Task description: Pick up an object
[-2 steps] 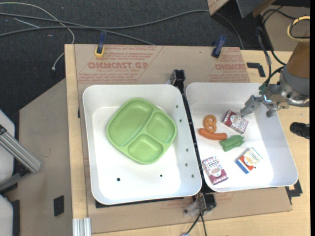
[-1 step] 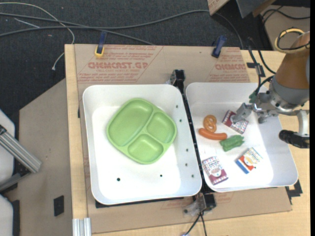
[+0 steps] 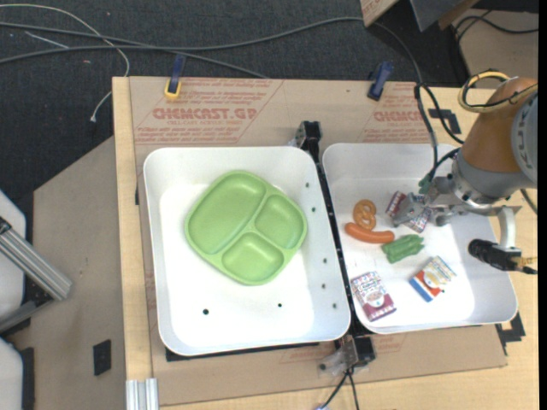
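Left bin [image 3: 162, 229]: a green divided plate [image 3: 246, 226] lies near its middle. Right bin [image 3: 491, 301]: a pretzel [image 3: 365, 213] just above an orange carrot [image 3: 369, 234], a green vegetable piece [image 3: 402, 248] beside the carrot's right end, a small packet [image 3: 370, 295] near the front left, and a red, white and blue wrapper [image 3: 431, 278] to its right. Gripper [image 3: 416, 210] sits low at a small silvery packet [image 3: 405, 209] in the right bin's upper middle; whether it grips the packet cannot be told.
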### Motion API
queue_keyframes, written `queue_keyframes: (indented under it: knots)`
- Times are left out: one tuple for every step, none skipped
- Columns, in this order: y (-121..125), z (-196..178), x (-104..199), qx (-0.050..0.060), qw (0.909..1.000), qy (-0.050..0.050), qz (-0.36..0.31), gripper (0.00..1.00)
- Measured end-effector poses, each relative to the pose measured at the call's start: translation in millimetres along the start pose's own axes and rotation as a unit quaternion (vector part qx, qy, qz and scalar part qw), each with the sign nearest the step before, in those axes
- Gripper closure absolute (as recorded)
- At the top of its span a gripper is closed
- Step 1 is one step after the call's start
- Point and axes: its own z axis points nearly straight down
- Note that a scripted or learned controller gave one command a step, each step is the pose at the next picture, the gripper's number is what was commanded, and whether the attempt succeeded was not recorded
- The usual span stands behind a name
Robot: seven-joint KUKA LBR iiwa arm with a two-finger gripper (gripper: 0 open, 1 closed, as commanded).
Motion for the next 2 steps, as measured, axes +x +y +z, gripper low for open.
queue_keyframes:
  knots:
    - [2,-14,0,-0.003,1.0000,-0.001,0.000,1.00]
    - [-1,-78,3,-0.006,1.0000,-0.002,0.000,1.00]
